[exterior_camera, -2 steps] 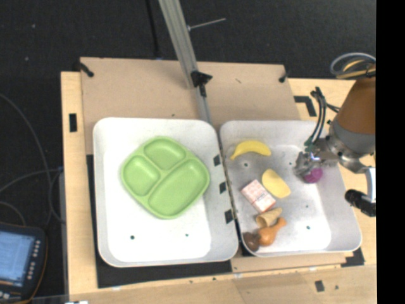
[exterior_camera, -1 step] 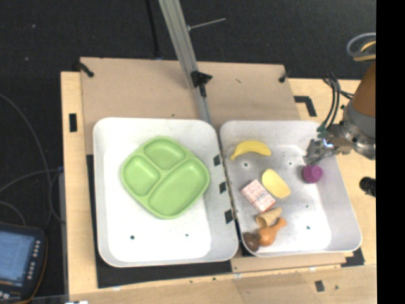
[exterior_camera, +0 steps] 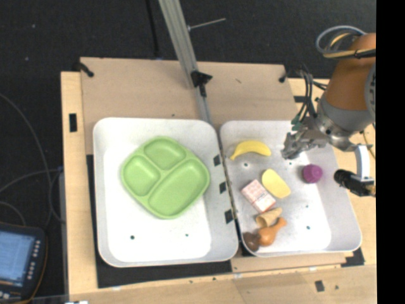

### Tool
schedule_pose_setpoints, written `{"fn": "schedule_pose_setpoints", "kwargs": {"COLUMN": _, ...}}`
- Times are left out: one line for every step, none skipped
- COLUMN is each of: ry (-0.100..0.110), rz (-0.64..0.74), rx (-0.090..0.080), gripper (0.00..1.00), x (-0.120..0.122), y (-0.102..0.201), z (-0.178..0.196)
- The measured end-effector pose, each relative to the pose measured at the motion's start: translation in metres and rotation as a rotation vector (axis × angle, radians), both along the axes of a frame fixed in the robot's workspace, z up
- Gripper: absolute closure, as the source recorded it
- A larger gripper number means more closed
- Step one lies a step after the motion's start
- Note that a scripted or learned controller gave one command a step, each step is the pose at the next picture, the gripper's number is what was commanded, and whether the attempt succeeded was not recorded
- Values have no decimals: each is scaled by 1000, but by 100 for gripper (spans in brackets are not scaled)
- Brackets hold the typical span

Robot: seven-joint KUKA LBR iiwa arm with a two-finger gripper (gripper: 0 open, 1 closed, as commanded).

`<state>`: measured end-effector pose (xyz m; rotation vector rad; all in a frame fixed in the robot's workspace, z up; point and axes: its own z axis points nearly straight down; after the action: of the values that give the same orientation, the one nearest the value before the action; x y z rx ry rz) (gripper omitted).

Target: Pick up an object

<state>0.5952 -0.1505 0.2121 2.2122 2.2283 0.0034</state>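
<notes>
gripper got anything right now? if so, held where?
Nothing seen held. The gripper hangs over the right bin between the banana and the purple ball, touching neither.

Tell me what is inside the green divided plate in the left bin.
The green divided plate shows three bare compartments with nothing lying in them. It rests flat on the left bin, and the bin floor beneath the plate is covered, so that part cannot be seen.

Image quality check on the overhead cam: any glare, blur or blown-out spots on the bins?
Camera view: lighting is even and soft, shadows faint; the white bins look bright but keep their speckle, no hard glare. The green plate and banana are fairly sharp; the gripper reads soft and muddy, its detail hard to resolve.
</notes>
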Motion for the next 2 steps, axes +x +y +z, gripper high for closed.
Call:
{"fn": "schedule_pose_setpoints", "kwargs": {"ry": 0, "rz": 1, "rx": 1, "gripper": 100, "x": 23, "y": 54, "z": 3}}
{"fn": "schedule_pose_setpoints", "kwargs": {"ry": 2, "rz": 0, "rx": 1, "gripper": 100, "x": 23, "y": 106, "z": 6}}
